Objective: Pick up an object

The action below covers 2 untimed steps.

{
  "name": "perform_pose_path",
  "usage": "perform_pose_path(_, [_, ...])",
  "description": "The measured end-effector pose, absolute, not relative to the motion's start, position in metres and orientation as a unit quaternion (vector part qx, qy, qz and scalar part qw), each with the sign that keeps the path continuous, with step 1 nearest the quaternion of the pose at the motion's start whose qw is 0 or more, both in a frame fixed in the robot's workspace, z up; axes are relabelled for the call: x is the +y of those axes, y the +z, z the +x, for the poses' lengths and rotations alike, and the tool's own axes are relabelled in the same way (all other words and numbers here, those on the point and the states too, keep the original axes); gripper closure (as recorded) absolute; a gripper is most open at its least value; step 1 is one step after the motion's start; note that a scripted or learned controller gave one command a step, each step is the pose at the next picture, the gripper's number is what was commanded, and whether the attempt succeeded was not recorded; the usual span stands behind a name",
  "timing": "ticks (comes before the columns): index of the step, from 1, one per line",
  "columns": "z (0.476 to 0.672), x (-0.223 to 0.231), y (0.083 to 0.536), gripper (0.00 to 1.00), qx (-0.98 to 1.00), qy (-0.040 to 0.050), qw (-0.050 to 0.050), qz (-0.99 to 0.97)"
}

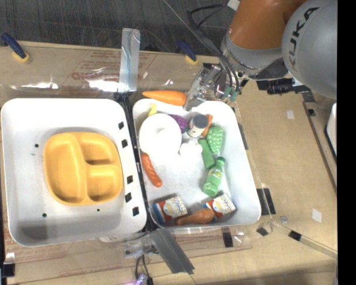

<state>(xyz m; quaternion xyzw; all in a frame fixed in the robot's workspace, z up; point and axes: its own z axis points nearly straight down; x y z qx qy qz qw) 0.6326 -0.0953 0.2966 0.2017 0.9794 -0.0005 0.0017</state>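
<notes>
Presently the jaws (203,89) hang over the far edge of the right bin (247,177), just beside the carrot (164,97) lying on that rim; whether they stand open or closed cannot be told, and nothing shows between them. Candidate objects crowd the right bin: white plate (160,136), green bottle (213,176), small can (197,124), sausage (151,170). Likely risks: a descent here strikes the bin wall, or nudges the carrot off the rim. Tight packing near the can invites a two-object pinch or a slip. The left bin (18,129) carries a yellow tray (83,166).
</notes>
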Motion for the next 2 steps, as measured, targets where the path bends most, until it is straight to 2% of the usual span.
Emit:
perform_pose_path(1, [0.633,-0.132,0.303,1.00,0.973,-0.0008,0.002,0.230])
perform_pose_path(2, [0.580,-0.146,0.296,1.00,0.952,-0.0008,0.000,0.305])
